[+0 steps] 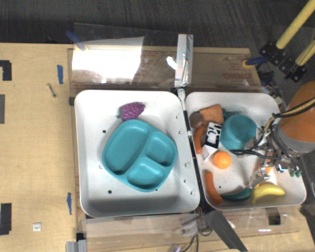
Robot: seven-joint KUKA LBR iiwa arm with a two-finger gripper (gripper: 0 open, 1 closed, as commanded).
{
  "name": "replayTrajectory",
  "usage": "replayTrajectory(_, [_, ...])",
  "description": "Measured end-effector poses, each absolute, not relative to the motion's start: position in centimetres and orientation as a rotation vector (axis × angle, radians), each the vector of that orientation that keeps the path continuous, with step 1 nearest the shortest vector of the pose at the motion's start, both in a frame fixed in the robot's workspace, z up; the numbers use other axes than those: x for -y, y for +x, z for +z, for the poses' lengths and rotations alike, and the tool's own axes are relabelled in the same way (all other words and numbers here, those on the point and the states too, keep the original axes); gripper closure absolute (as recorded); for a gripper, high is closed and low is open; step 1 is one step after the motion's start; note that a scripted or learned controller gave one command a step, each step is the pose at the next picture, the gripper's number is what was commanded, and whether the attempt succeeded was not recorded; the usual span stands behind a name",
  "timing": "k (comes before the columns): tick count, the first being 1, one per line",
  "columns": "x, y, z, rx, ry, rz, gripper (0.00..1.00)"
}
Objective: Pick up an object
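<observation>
- Fingers on the gripper are lost among cables and wrist hardware, so I cannot tell from where I stand whether they are spread or closed, and I see nothing clearly held.
- Camera view, arm: the arm comes in from the right and hangs over the right bin, with the gripper low over that bin's near right part.
- Camera view, right bin: a banana lies just below the gripper, near the bin's front corner. An orange ball sits to its left, a teal cup behind it, and a black-and-white box beside the cup.
- Camera view, left bin: the left bin carries a teal divided plate and a purple bunch of grapes, both well apart from the gripper.
- Camera view, counter: the counter to the left is bare board with tape marks.
- Progress: everything appears to rest on a bin floor, so I judge that the pick is not yet done. The reach looks made, with the banana the likeliest target; a grasp and a lift remain.
</observation>
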State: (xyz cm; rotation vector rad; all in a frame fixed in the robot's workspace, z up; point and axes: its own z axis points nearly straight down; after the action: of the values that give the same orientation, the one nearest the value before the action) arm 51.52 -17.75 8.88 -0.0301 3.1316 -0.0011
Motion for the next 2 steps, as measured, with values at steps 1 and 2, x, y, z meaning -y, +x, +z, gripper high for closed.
replayTrajectory(1, [17.7,52.0,10.2,-3.115,-0.034,-0.008,1.00])
replayTrajectory(2, [12.5,58.4,24.0,-3.125,-0.028,-0.001,1.00])
